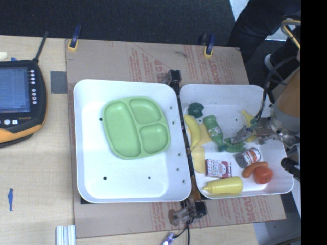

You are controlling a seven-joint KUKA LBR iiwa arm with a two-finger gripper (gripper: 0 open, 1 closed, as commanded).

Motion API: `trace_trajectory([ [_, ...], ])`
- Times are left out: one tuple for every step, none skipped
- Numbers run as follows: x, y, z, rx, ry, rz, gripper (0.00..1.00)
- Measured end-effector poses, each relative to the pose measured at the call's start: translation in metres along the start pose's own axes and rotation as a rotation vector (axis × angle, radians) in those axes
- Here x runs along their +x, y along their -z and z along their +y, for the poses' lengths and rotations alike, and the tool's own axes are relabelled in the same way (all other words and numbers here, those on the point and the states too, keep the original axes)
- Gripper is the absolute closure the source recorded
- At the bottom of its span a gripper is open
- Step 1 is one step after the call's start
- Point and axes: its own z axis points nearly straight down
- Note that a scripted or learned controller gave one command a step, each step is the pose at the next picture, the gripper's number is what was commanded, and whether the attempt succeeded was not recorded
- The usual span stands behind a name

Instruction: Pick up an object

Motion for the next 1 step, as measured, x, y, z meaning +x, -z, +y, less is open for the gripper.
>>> trace_trajectory([
  [0.0055,-0.0013,0.0808,-0.012,-0.002,-0.007,0.0],
])
